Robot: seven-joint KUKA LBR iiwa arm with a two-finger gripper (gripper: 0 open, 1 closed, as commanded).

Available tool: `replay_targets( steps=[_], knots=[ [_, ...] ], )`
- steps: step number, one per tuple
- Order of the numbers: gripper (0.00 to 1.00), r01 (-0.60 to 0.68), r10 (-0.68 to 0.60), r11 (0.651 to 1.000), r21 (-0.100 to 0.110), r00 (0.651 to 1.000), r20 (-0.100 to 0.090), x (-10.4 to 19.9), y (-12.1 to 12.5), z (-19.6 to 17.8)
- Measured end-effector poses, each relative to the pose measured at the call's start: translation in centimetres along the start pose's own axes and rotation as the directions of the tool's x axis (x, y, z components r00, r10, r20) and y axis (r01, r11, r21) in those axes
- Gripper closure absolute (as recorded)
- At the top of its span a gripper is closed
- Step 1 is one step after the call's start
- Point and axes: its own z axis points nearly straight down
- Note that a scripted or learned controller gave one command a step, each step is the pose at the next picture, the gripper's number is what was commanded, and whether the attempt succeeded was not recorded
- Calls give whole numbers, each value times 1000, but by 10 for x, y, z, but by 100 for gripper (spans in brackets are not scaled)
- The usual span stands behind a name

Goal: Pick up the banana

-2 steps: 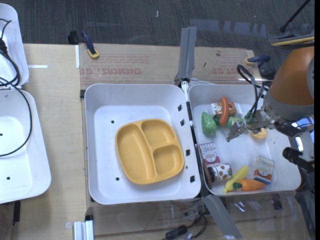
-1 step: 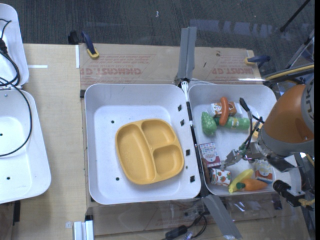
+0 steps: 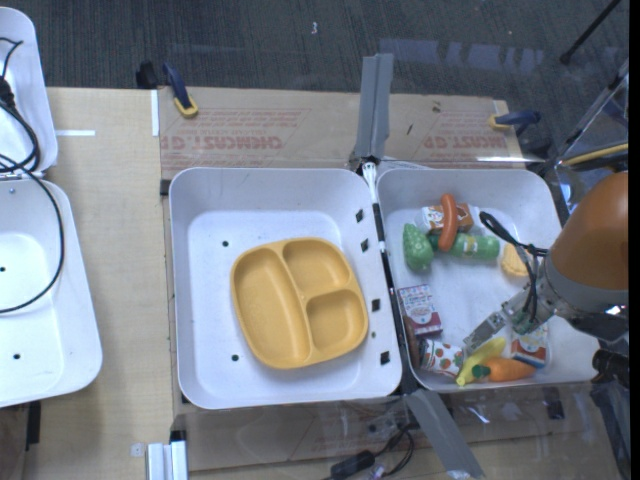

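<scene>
The gripper [image 3: 497, 324] hangs low in the right bin [image 3: 400, 183]; whether it grips anything cannot be told. The banana [image 3: 477, 359] lies just below it, toward the near wall, long axis slanting up-right, beside a carrot [image 3: 507, 370].

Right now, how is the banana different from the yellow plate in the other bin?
The banana is small and slender; the plate is broad, with three compartments. The banana lies in the right bin, crowded among other items near its front edge, next to an orange carrot; the plate sits alone in the middle of the left bin. The gripper is just above the banana, far from the plate. Both are yellow.
</scene>
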Motion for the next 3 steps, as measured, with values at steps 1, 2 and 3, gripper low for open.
replay_targets(
  steps=[1, 2, 3],
  knots=[
    [100, -2, 2, 1000, -1, 1000, 0, 0, 1, -9],
    [0, -2, 2, 1000, -1, 1000, 0, 0, 1, -9],
    [0, 392, -392, 920, -2, 920, 4, -4, -1, -1]
  ],
)
